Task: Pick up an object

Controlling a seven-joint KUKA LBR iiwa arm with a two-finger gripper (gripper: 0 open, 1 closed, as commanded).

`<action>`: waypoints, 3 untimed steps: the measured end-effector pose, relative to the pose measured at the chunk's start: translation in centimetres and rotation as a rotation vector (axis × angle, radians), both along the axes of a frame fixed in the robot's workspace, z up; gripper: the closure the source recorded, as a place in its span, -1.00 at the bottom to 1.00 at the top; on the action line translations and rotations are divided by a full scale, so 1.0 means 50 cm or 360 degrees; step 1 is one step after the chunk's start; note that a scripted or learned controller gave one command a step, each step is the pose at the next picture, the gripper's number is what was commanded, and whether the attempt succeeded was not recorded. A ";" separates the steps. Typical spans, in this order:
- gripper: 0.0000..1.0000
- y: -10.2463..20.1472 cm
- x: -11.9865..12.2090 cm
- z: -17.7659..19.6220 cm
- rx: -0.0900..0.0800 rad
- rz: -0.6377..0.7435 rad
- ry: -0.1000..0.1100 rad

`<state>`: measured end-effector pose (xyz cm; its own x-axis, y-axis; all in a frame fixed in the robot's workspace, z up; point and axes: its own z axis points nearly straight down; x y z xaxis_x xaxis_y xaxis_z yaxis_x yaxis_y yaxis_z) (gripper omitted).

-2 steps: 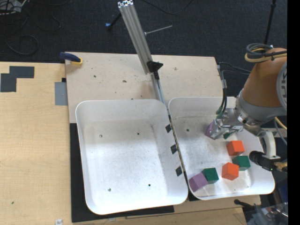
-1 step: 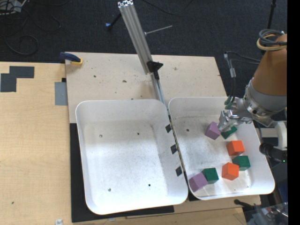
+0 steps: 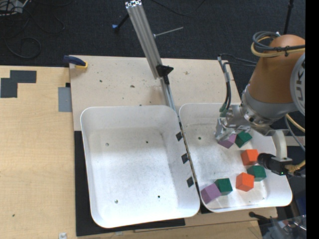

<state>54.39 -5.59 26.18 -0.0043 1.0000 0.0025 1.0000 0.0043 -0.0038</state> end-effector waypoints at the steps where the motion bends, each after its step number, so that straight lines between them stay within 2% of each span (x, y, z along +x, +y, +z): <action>1: 1.00 0.083 -0.024 -0.007 -0.0001 -0.0003 0.0001; 2: 1.00 0.202 -0.034 -0.033 -0.0001 0.0002 0.0002; 3: 1.00 0.289 -0.047 -0.056 -0.0002 -0.0001 0.0005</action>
